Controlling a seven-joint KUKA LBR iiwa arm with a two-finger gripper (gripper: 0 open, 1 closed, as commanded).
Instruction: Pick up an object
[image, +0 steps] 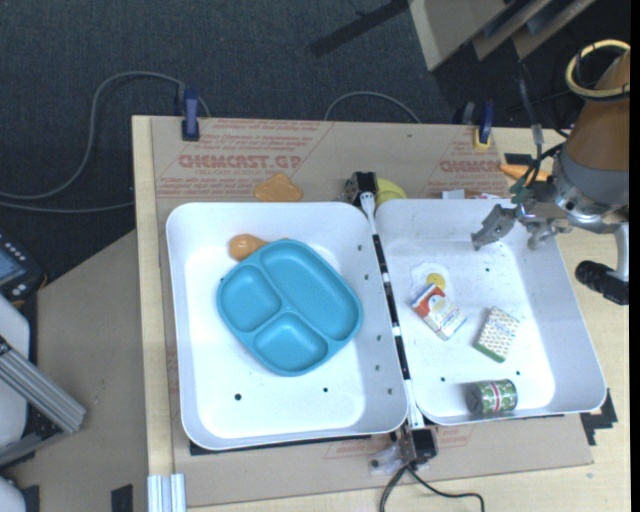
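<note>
The right bin (560, 385) holds a red, white and yellow packet (436, 303), a pale green speckled block (497, 333) and a green can (491, 397) lying on its side near the front rim. My gripper (516, 224) hangs over the far right part of this bin, well above and beyond the objects. Its two grey fingers are spread apart with nothing between them. A blue divided tray (289, 304) lies in the left bin (200, 330), with an orange piece (244, 245) at its far corner.
An orange object (277, 187) and a yellow object (390, 191) lie on the board behind the bins. Blue clamps (189, 111) hold the board's far edge. Cables run across the dark floor beyond.
</note>
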